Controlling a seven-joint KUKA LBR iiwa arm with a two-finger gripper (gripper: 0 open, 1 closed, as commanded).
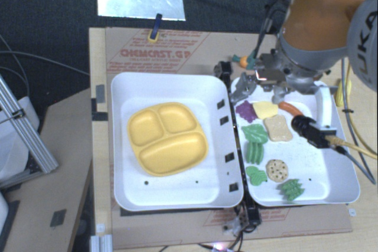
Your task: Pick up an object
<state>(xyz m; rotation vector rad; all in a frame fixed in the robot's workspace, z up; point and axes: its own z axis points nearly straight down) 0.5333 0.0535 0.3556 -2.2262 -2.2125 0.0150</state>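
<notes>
Toy food (269, 141) | scattered loose in right bin (336, 186), so any piece is reachable | gripper (260, 82) hangs over bin's far-left corner above purple grapes (245, 109); its grip cannot be made out | yellow tray (168, 138) fills left bin (124, 186).

Our arm over the far end of the right bin

We see our arm (331, 3) come in from the upper right corner, its broad orange band uppermost and the grey body just below it, bent down toward the bench. Our wrist hangs above the far edge of the right-hand bin, cables trailing along its left side. Below it sits our gripper (260, 84), a cluster of grey metal parts low over the bin's far left corner. We cannot tell from this angle how its fingers stand.
</notes>
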